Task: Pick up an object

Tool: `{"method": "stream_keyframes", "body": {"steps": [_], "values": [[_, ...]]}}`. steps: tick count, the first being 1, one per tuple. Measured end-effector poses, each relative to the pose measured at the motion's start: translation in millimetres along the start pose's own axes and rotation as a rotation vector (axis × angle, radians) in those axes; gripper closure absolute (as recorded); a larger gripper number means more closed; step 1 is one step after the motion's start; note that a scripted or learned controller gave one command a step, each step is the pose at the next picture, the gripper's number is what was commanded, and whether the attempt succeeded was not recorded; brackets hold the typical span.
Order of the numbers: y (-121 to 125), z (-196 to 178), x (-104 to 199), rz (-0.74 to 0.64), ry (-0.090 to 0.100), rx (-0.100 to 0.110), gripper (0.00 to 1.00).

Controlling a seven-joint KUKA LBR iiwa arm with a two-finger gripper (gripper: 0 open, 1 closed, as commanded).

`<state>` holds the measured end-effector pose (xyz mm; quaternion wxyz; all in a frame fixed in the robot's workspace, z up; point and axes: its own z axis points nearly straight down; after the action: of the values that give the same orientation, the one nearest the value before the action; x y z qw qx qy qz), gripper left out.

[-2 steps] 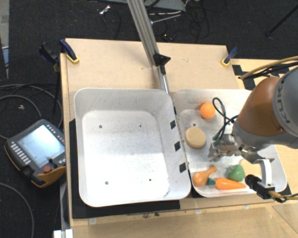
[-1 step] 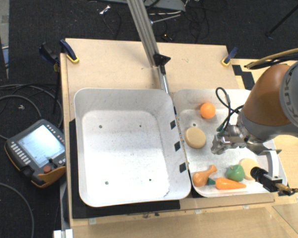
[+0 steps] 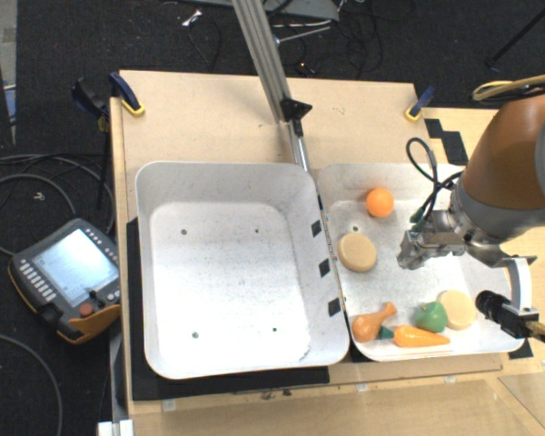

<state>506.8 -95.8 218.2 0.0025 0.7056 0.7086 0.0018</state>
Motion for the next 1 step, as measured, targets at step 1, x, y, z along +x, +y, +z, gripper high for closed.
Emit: {"method": "stream_keyframes", "body": {"steps": [1], "values": [[6.7,-47.8,8.0,0.000,0.000,0.001,1.00]]}}
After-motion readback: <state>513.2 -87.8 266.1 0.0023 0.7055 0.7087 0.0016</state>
